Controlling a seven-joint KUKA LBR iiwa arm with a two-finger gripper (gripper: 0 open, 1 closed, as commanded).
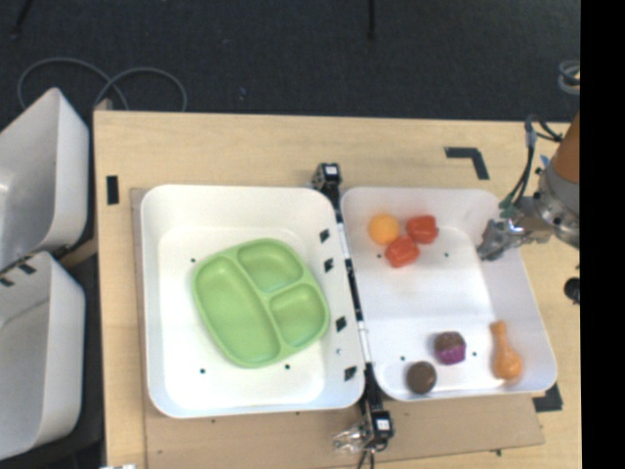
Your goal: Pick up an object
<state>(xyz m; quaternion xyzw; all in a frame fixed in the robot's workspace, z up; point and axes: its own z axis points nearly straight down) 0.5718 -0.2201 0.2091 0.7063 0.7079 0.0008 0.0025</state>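
Bench (244,145) pale tan wood with short black tape marks at the corners. Two bins, both plain white: left bin (166,379), right bin (518,291). Divided plate (259,301) in the left bin light green, uniform, no pattern. In the right bin: a yellow-orange ball (384,229); two red pieces (422,228) and (401,252) (the second leaning orange-red); a purple-magenta lump (450,347); a dark brown round piece (421,377); an orange elongated piece (505,352). Gripper (496,237) grey metal, orange band (569,154) above. Floor (293,37) dark, nearly black.
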